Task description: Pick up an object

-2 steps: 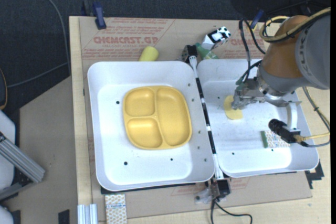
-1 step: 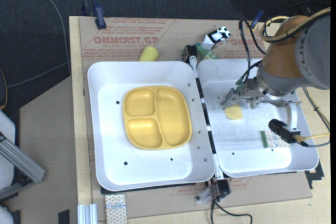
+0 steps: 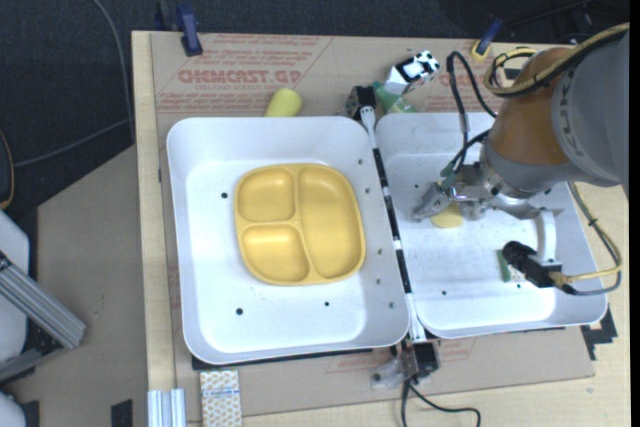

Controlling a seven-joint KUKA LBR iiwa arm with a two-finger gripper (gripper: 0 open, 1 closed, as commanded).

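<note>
One yellow divided plate [image 3: 300, 223] in left bin [image 3: 200, 315]; end effector [image 3: 440, 203] beside yellowish object [image 3: 449, 218], grip unclear

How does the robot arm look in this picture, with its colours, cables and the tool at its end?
The arm is a thick, rounded grey body with an orange band above the wrist. Below it sits a silvery metal tool. Black cables loop along the arm, and one runs to a small black connector with a green part.
</note>
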